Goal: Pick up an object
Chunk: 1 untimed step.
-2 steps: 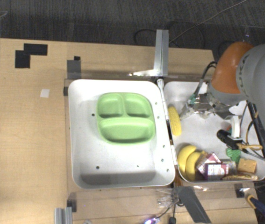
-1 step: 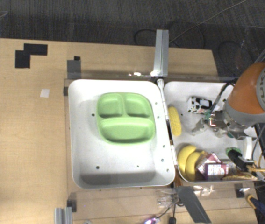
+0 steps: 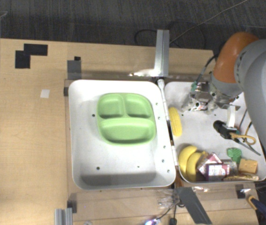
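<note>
Pincer (image 3: 199, 102) over bare floor of right white bin (image 3: 193, 125), opening unreadable; risk: closes short of yellow plastic corn cob (image 3: 174, 121)

A robotics lab is showing here: a grey industrial arm (image 3: 259, 78) is reaching over a plywood desk (image 3: 25, 125) carrying two white bins (image 3: 81, 172) framed by aluminium brackets (image 3: 162, 50), cables (image 3: 151, 32) are trailing across dark carpet (image 3: 100, 8), and black marker patches (image 3: 29, 54) are sitting on the desk.
</note>
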Motion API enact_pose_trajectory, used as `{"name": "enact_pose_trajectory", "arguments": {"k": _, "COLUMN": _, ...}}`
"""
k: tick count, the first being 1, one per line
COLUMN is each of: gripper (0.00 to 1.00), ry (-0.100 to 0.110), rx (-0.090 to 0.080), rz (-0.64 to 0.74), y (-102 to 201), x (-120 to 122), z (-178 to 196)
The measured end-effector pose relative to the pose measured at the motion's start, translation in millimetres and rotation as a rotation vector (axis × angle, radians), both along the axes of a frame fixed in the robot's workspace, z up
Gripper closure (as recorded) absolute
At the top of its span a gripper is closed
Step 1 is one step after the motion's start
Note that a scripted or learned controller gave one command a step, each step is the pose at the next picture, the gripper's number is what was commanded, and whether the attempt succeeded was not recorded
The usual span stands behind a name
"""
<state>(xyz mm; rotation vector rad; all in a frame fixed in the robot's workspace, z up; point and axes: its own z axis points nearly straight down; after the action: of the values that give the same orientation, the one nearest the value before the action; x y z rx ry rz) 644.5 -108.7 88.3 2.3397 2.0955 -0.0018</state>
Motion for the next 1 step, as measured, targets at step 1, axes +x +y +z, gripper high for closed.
{"name": "enact_pose_trajectory", "arguments": {"k": 1, "gripper": 1.00, "ry": 0.011, "rx": 0.007, "rz": 0.009, "y": 3.1, "x": -0.5, "z": 7.4}}
